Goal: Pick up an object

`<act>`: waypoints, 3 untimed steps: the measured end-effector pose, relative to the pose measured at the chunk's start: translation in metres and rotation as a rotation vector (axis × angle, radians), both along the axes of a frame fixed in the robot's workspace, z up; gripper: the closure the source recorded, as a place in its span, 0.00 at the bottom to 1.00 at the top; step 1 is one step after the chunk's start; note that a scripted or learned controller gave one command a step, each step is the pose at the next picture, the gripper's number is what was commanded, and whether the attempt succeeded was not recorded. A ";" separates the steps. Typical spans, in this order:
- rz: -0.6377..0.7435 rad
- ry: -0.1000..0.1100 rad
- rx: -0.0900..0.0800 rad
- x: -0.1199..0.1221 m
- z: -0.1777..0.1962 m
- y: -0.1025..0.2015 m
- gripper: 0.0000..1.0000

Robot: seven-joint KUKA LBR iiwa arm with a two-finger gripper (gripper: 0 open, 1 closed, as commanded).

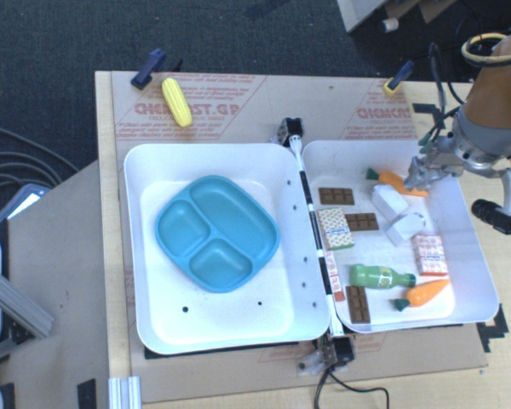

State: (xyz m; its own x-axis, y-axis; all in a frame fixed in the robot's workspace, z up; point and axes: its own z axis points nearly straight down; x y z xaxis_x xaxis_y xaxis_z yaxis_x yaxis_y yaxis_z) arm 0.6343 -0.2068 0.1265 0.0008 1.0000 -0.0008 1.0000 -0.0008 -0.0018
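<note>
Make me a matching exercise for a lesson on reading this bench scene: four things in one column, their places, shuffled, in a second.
Things:
1. blue plate
2. corn cob
3. green bottle
4. gripper

Places:
A. on the board behind the left bin
B. at the far right corner of the right bin, over a carrot
C. in the left bin
D. near the front of the right bin, lying on its side

Pairs: 1-C, 2-A, 3-D, 4-B

red partly legible print, cardboard sheet [238, 100]
</note>
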 end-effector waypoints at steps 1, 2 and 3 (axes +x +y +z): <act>0.000 0.000 0.001 0.000 0.000 0.001 0.00; 0.002 -0.004 0.001 0.033 -0.027 0.027 0.00; 0.003 -0.007 -0.002 0.033 -0.016 0.027 1.00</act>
